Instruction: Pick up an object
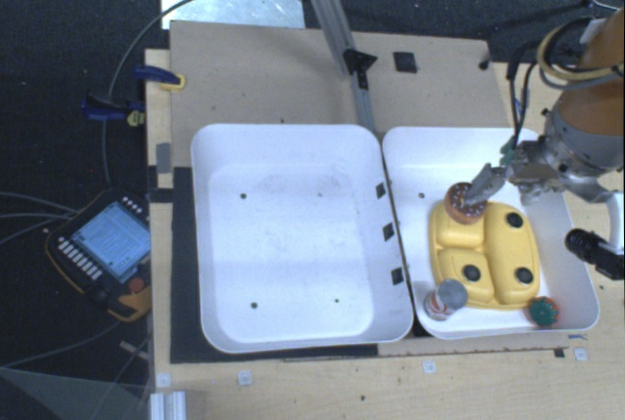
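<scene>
L bin (293, 242) sits w/ just its white floor showing. R bin (415, 164) holds a yellow plastic tray-like toy (493, 257) w/ dark holes. A small grey-capped item (447, 297) sits at the toy's front-L corner. A brown ring-shaped piece (463, 201) rests on the toy's back-L corner. Gripper (480, 189) tip is at that ring; can't tell finger state. Small green ball-like item (543, 312) lies in the bin's front-R corner.
</scene>
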Controlling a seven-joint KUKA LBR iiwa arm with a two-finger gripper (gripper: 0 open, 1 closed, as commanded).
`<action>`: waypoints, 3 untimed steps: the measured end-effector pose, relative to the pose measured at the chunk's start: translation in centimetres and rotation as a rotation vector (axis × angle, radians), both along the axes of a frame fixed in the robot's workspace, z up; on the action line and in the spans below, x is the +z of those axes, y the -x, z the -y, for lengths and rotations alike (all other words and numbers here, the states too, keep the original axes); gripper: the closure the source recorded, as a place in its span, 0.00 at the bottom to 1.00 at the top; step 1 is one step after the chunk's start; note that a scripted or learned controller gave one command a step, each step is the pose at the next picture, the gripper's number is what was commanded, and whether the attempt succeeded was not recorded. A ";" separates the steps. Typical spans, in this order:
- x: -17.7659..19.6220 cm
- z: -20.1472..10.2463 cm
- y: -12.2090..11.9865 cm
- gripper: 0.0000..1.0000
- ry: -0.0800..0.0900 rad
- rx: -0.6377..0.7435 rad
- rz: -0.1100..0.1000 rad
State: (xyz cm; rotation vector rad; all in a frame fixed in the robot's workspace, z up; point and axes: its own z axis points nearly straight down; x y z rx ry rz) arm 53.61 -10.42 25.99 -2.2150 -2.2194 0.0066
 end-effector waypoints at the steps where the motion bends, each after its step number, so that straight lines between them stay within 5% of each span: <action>1: 0.4 0.0 -0.2 0.00 0.001 0.002 0.009; 3: -8.2 -0.3 0.6 0.00 0.000 -0.001 0.005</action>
